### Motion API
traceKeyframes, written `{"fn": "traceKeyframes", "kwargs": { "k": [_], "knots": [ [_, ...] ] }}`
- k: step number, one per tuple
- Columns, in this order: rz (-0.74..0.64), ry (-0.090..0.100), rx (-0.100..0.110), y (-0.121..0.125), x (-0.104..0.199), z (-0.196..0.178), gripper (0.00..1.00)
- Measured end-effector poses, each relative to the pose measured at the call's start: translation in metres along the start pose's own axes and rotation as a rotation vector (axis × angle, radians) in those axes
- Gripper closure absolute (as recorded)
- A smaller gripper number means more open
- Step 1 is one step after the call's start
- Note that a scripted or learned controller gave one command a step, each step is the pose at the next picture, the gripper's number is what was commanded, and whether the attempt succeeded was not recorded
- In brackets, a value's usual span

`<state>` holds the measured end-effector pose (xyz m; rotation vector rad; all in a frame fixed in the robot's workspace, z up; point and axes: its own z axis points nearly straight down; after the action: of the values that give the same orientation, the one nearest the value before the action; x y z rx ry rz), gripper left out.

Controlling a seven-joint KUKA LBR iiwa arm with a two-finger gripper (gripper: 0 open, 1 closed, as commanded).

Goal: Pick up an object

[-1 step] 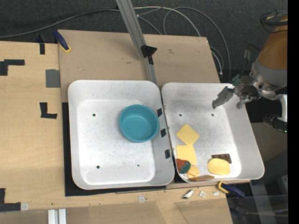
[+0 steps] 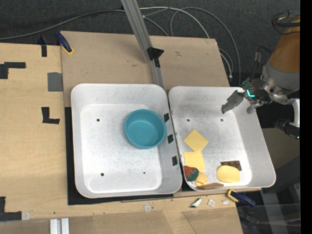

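Your claw [image 2: 233, 102] hung over the right white bin's [image 2: 253, 130] far corner; I couldn't tell its spread. The flat yellow square [image 2: 196, 140] lay below-left of it, well apart.

Teal-blue bowl [image 2: 144, 128] sitting in the white, grey-speckled left bin [image 2: 87, 145]. Over in the matching white right bin [image 2: 253, 145]: two pale yellow squares [image 2: 195, 141], a rounder yellow piece [image 2: 228, 174], something dark brown [image 2: 232, 165], a red-and-green bit [image 2: 191, 173]. Tan wooden bench [image 2: 29, 130], black tape marks [image 2: 47, 115].
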<state>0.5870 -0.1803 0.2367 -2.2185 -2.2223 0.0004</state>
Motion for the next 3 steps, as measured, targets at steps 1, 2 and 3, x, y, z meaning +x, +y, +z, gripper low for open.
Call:
{"fn": "traceKeyframes", "kwargs": {
  "k": [1,2,3],
  "knots": [
    [0.000,-0.001,0.004,-0.002,0.001,0.044,0.00],
    [0.001,-0.001,0.005,-0.001,-0.005,0.090,0.00],
    [0.000,0.000,0.006,-0.002,-0.004,0.144,0.00]
  ]
}}
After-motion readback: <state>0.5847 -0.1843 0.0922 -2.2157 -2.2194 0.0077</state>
